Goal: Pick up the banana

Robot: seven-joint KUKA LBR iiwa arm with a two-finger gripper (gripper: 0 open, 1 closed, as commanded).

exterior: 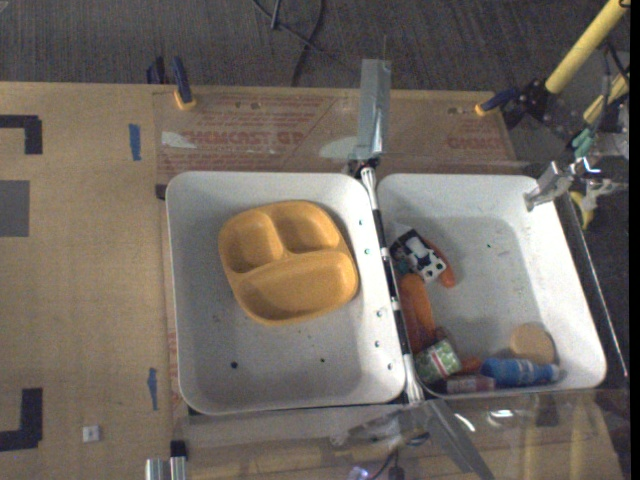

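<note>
The right bin (pixel 500 218) holds a small cluster of items along its left wall and front edge. A black and white toy (pixel 418 255) lies by the divider, with a long orange piece (pixel 417 306) just in front of it. A green can (pixel 437 360) sits at the front left corner. A blue bottle (pixel 518 371) lies on its side along the front wall, and a tan round object (pixel 532 343) rests behind it.
A yellow divided plate (pixel 288 260) lies in the left bin (pixel 200 348). A metal bracket (pixel 372 108) stands behind the divider between the bins. Clamps and a yellow pole (pixel 590 38) crowd the bench's back right corner.
</note>
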